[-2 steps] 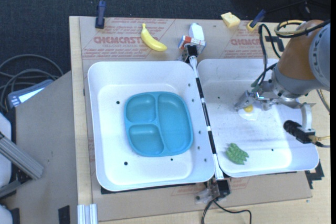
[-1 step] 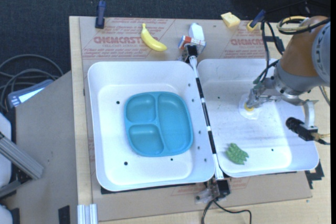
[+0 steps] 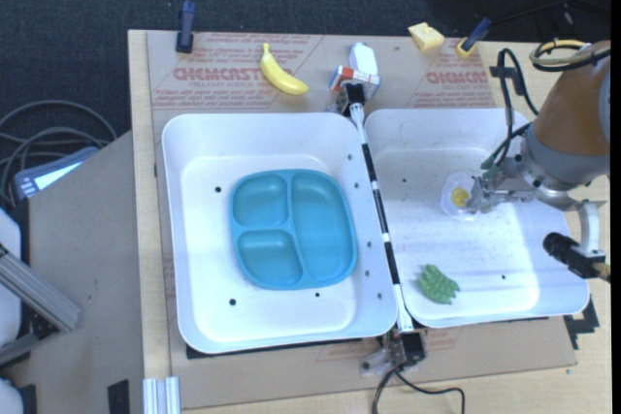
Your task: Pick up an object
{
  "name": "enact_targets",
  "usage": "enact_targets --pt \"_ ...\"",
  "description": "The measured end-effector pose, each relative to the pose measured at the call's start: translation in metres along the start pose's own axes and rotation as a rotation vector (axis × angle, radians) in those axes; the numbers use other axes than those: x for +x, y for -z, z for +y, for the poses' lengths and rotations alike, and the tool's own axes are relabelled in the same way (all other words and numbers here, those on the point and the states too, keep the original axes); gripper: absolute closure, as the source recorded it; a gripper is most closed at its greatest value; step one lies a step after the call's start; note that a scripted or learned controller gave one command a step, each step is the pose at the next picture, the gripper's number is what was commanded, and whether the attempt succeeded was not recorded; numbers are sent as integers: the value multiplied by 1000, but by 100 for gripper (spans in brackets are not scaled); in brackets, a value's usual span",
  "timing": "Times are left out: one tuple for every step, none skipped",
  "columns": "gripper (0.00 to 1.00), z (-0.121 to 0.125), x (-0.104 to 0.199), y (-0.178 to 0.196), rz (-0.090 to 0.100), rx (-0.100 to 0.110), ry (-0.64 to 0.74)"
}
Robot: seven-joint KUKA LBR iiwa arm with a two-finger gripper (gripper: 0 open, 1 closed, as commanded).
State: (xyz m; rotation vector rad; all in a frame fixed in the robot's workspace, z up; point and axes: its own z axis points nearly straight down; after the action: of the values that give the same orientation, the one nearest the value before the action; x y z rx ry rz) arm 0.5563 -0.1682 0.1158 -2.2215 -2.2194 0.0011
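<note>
In the right bin (image 3: 505, 136) a small yellow object (image 3: 457, 198) lies near the middle, inside what looks like a clear round piece. My gripper (image 3: 479, 194) is low over the bin floor, right beside this yellow object on its right side, seemingly touching it. A knobbly green object (image 3: 438, 285) rests near the same bin's front left corner, well apart from the gripper. The grey arm with its orange band (image 3: 572, 116) comes in from the right and covers the bin's right side.
The left bin (image 3: 194, 150) holds a blue divided plate (image 3: 291, 228). On the bench behind the bins lie a banana (image 3: 282, 73), a red and white item (image 3: 355, 73), a yellow block (image 3: 425, 36) and a blue clamp (image 3: 184, 24).
</note>
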Motion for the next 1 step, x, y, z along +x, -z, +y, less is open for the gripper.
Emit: enact_targets --pt "100 7 18 21 -1 -4 2"
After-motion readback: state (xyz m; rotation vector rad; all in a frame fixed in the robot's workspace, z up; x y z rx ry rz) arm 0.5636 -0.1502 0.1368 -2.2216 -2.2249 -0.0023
